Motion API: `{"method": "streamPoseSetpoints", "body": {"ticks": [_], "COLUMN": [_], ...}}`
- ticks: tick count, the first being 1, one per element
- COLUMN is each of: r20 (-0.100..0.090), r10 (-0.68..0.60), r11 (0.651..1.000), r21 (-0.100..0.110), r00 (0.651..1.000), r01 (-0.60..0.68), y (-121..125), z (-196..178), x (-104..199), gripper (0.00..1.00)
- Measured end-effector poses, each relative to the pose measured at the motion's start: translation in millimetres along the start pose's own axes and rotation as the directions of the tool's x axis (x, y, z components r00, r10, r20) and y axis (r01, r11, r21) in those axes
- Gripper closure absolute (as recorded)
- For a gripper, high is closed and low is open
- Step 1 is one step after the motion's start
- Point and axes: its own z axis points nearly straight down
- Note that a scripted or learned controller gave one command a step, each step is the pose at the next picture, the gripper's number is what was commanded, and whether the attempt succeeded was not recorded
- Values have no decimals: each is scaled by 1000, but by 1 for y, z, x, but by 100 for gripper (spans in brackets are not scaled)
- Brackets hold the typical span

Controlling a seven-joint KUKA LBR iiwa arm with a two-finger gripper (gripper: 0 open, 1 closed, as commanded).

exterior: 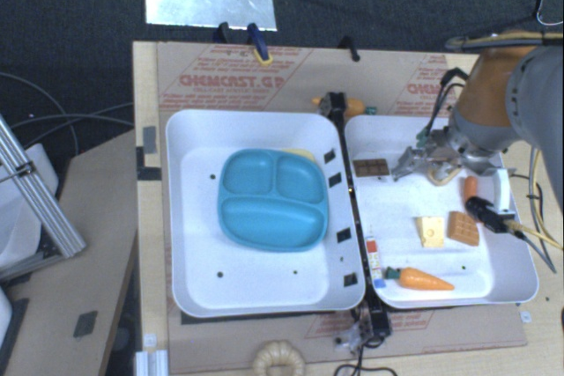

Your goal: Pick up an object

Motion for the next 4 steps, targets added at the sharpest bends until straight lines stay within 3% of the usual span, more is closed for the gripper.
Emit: {"method": "streamPoseSetpoints", "body": {"ticks": [1, 2, 4], "r20": [4, 8, 2], "r10": [0, 1, 0], "r11": [1000, 1000, 1000], "r21": [-10, -20, -10], "r00": [1000, 1000, 1000], "r01": [0, -1, 0], "y": [3, 5, 5], "z": [6, -6, -97], "x": [-1, -2, -11], "gripper": [0, 100, 100]}}
